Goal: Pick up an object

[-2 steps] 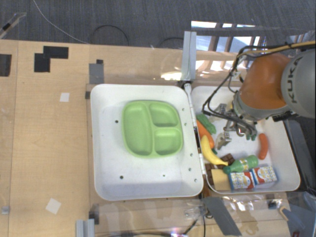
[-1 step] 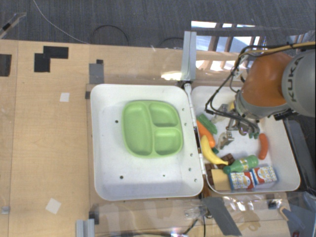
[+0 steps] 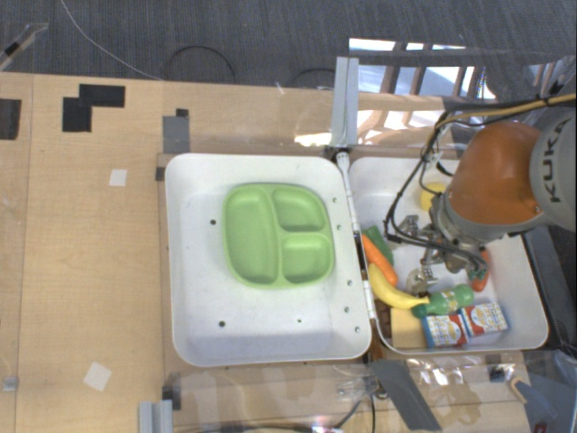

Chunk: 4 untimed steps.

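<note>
gripper (image 3: 431, 273) low in the right white bin (image 3: 532, 282), can't tell its state | curved yellow plastic banana (image 3: 393, 291) just left of it | long axis runs toward lower-right, under the gripper

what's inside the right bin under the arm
Along the right bin's near side lie a banana, a carrot, a green bottle and a printed carton. The arm covers the bin's middle and far part, so anything beneath it is hidden.

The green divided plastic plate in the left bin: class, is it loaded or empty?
Empty. The green divided plastic plate shows only bare green in all its compartments, nothing resting in them.
</note>
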Motion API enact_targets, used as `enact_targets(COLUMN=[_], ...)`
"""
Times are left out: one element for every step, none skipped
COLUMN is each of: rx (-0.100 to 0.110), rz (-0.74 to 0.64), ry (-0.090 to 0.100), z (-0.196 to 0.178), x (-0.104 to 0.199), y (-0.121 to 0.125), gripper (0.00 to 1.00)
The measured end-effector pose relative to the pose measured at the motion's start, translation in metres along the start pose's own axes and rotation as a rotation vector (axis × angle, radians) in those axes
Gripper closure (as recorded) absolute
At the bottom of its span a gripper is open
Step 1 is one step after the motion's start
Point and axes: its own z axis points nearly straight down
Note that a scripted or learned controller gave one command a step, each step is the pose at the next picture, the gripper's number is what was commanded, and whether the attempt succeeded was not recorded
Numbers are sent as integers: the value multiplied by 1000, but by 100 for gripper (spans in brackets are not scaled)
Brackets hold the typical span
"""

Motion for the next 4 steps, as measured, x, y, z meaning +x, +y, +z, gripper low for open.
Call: enact_targets(rx=[-1, -4, 2, 0], rz=[-88, 49, 21, 5], ry=[4, 17, 9, 6], z=[1, 5, 4, 2], x=[-13, -111, -46, -4], y=[-5, -50, -116, -108], gripper=[0, 0, 0, 0])
